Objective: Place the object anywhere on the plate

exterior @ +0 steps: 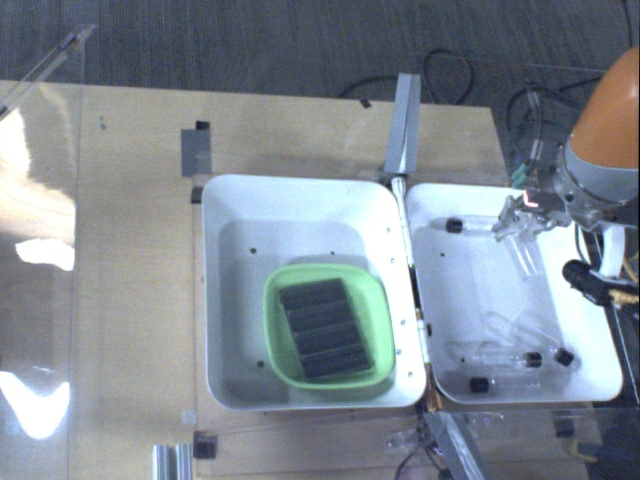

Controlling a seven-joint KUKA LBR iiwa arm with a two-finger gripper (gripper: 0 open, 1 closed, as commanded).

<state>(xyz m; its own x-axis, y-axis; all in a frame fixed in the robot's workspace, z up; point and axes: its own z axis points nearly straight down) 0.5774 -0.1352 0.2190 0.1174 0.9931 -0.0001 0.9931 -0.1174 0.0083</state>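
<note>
Pincer: clear-fingered, poised over the right bin's upper end, arm reaching in from the right; grip state cannot be told, nothing seen between. Green plate: left bin, carrying a dark ridged block, judged the drop target. Small transparent, black-capped objects: scattered in the right bin, probably awaiting pickup.

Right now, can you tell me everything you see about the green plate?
The green plate is light green, squarish with rounded corners and a raised rim, and looks like plastic. It sits flat on the floor of the left white bin, toward the bin's near right corner, close to its walls. A dark grey ribbed block lies on it, turned slightly askew and covering most of its middle. Nothing else touches the plate.
</note>
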